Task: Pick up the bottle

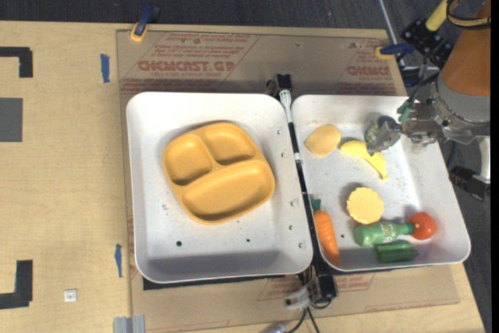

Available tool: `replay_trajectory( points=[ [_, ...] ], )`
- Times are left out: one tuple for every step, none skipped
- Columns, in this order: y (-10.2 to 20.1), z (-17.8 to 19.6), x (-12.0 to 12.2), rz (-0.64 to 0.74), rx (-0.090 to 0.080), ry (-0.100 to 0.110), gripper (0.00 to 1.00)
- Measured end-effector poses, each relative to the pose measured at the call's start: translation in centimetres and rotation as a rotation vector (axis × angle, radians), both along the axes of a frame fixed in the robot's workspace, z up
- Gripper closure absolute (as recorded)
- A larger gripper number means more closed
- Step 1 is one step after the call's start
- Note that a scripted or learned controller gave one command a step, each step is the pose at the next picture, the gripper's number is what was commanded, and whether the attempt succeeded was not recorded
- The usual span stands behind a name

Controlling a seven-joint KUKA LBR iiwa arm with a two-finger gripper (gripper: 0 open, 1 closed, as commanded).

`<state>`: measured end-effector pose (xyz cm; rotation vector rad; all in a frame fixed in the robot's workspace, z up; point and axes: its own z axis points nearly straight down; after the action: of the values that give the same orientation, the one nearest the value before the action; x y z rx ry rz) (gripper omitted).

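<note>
The bottle (381,232) is green and lies on its side near the front of the right bin (444,175), between a carrot and a tomato. My gripper (381,134) hangs over the back of that bin, just right of a yellow banana (366,154). It is well behind the bottle and apart from it. Nothing shows as held in it.
Around the bottle lie an orange carrot (327,235), a red tomato (422,225), a dark green block (395,251) and a yellow round piece (365,205). A pale yellow lemon (323,139) sits at the back. The left bin (148,168) holds a yellow divided plate (219,170).
</note>
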<state>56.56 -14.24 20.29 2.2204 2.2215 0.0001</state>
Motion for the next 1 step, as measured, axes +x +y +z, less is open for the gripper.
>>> replay_trajectory(
  points=[
    [0.02,1.02,0.08,0.001,0.0,-0.002,1.0]
  ],
)
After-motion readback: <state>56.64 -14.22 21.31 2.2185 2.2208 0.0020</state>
